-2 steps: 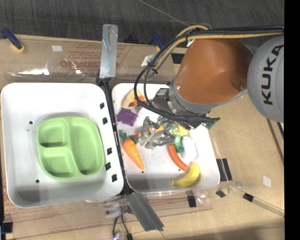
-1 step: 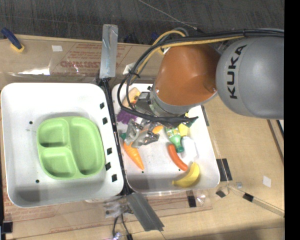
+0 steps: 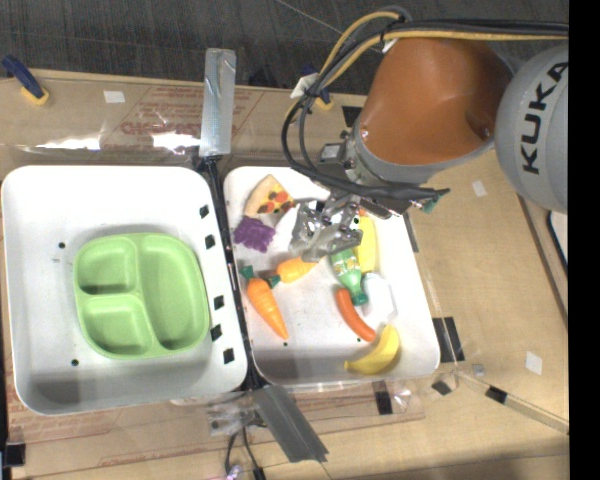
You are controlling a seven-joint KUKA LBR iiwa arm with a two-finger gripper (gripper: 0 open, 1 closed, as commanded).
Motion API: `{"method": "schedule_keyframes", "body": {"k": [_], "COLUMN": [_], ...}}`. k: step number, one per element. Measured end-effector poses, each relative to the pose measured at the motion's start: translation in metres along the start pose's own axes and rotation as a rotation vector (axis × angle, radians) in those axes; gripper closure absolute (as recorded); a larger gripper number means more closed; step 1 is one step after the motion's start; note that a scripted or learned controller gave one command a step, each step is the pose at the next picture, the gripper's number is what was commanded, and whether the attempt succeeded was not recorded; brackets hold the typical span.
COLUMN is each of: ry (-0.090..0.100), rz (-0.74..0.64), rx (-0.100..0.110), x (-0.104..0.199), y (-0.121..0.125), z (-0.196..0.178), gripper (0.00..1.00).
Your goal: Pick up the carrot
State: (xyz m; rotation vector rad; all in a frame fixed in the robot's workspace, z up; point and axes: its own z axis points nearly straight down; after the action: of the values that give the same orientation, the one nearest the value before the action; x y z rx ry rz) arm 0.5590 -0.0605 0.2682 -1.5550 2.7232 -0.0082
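Two carrots lie in the right bin (image 3: 310,353). One orange carrot (image 3: 267,306) with a green top rests near the bin's left wall. A second, redder carrot (image 3: 354,313) lies toward the right, just above a banana (image 3: 376,354). My gripper (image 3: 323,230) hangs over the upper middle of the right bin, above and between the two carrots. It sits close to a small orange piece (image 3: 296,269). Nothing shows between its fingers.
A green divided plate (image 3: 140,294) sits in the left bin (image 3: 40,218). The right bin also holds a pizza slice (image 3: 269,197), purple grapes (image 3: 254,233), a yellow corn cob (image 3: 367,246), a green bottle-shaped toy (image 3: 348,270) and a white item (image 3: 379,293). Cables run above the wrist.
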Motion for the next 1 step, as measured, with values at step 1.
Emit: {"method": "schedule_keyframes", "body": {"k": [1], "ry": [0.001], "rz": [-0.059], "rx": [-0.011], "x": [-0.0536], "y": [-0.0681], "z": [0.0559], "gripper": [1.00]}}
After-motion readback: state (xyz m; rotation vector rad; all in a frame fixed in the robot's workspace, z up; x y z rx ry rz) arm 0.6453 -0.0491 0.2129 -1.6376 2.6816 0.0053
